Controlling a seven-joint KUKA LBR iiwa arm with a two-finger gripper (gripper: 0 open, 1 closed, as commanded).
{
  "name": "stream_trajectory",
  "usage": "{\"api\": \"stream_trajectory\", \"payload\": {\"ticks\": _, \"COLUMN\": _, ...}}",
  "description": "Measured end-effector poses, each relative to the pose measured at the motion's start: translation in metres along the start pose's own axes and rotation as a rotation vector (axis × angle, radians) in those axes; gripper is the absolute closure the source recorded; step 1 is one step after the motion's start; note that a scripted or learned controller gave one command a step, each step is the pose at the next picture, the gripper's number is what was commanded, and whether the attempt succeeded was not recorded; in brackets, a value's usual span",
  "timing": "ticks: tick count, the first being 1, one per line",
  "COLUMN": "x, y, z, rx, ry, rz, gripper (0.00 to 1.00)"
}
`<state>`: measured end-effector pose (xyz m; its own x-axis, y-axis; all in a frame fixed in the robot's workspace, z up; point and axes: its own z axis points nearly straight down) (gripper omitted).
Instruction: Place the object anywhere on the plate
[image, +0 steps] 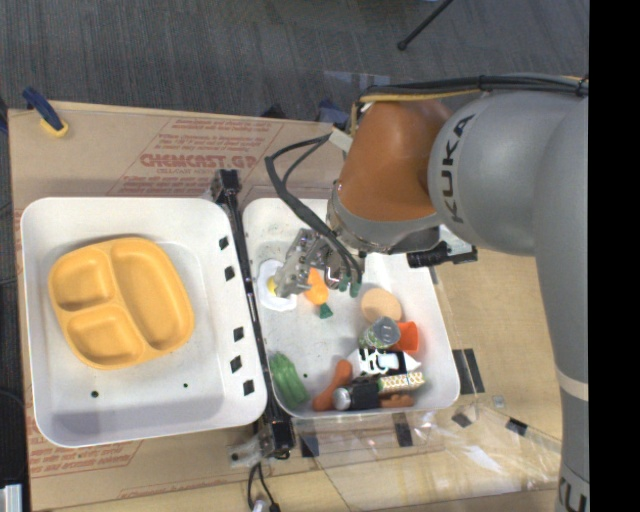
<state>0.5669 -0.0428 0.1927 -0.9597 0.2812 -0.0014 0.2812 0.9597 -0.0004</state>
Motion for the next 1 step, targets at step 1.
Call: {"api": "stream_trajectory", "payload": {"ticks": 1, "x": 0.0000, "y": 0.0000, "z": 0.0000, "rx": 0.000, "ry": 0.000, "rz": 0.000, "gripper": 0.00}}
